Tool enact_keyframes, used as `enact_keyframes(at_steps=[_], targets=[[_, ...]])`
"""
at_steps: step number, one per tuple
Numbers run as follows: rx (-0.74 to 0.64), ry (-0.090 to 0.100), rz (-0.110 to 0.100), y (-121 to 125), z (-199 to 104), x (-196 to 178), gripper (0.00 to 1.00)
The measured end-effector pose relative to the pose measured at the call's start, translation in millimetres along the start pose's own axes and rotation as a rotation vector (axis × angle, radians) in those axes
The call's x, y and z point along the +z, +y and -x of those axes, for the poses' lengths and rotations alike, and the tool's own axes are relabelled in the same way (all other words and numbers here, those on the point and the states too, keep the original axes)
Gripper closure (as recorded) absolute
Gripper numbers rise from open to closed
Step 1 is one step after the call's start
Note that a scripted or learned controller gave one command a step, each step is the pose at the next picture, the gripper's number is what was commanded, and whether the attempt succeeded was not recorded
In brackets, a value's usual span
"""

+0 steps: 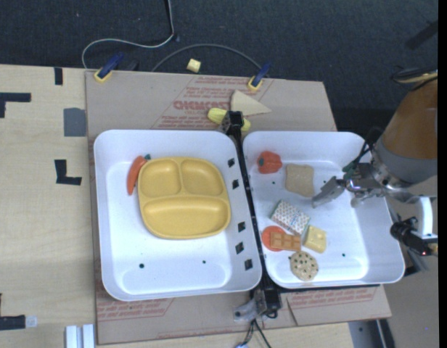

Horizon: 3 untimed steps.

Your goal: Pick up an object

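Observation:
The right bin (354, 147) holds several toy foods. A red tomato (268, 162) lies at its far left, with a tan bread slice (300, 180) beside it. Nearer the front are a checkered packet (290, 214), an orange waffle (281, 239), a yellow cracker (315, 238) and a chocolate-chip cookie (304, 265). My gripper (345, 193) hangs over the right half of this bin, just right of the bread slice. It is open, with nothing between its fingers; the left finger (326, 193) points toward the bread.
The left bin (111, 223) carries a yellow divided plate (184, 196) and an orange carrot (135, 174) by its left wall. A black divider (242, 194) runs between the bins. Yellow and tan scraps (247, 106) lie on the cardboard behind them.

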<state>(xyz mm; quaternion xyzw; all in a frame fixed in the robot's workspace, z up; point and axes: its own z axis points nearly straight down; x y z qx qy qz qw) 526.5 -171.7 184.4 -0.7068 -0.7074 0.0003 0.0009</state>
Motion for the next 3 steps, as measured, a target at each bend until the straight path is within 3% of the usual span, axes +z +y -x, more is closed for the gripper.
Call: enact_keyframes(at_steps=[1, 2, 3], targets=[[-0.008, 0.001, 0.003, 81, -49, 45, 0.00], [-0.006, -0.002, 0.005, 134, -80, 95, 0.00], [-0.003, -0.004, 0.011, 134, -78, 80, 1.00]])
